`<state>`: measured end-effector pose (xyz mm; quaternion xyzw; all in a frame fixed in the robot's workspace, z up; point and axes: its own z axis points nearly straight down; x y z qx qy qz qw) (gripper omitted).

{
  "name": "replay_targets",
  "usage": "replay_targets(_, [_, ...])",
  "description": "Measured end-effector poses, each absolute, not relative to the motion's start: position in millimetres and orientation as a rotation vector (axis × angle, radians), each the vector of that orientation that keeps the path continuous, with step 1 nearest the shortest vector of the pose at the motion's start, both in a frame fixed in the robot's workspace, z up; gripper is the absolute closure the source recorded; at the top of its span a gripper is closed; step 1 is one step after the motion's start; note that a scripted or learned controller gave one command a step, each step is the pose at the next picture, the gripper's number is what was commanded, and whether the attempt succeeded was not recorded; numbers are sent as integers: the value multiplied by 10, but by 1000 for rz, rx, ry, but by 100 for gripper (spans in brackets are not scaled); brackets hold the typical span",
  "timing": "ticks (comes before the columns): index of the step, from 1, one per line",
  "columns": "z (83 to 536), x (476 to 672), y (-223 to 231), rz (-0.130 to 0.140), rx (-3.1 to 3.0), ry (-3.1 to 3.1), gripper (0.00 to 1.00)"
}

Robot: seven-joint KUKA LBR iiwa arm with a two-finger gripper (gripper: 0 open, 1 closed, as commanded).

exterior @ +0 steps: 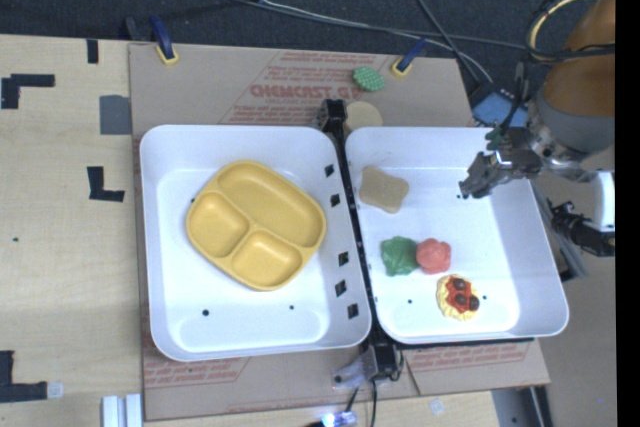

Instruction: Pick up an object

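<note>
Overhead, end effector (478, 181), state of grip impossible to tell, hanging with tan bread slice (383, 189) off toward nine o'clock.

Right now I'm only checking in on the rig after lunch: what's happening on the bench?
The arm's claw hovers over the right bin, near its upper right side, holding nothing. A tan piece, a green piece, a red piece and a yellow toy lie in that bin. A yellow divided plate sits in the left bin.
</note>
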<state>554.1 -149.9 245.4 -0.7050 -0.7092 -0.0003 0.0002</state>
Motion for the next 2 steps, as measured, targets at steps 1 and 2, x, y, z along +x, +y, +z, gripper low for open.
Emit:
replay_targets(1, [2371,5477,-1055,1,-2215,-2225,100])
replay_targets(2, [2424,5466,-587,1,-2216,-2225,100])
